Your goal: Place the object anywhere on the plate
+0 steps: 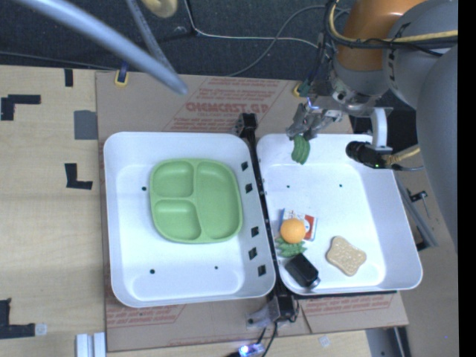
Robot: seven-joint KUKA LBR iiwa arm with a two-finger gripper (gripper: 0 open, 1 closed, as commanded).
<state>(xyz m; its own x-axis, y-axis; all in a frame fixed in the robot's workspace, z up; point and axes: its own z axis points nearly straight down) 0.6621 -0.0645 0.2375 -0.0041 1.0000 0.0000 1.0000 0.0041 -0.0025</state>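
Note:
A green plate (197,199) with three compartments lies in the left bin (126,274). My gripper (303,130) hangs over the far left corner of the right bin (387,222), to the right of the plate and across the divider. Its fingers are shut on a small dark green object (300,151), which dangles just below the fingertips, lifted off the bin floor.
Near the front of the right bin lie an orange ball (292,230) on a red and white card (308,222), a green leafy piece (285,248), a black object (303,271) and a tan biscuit (346,255). A black clamp rail (256,199) separates the bins.

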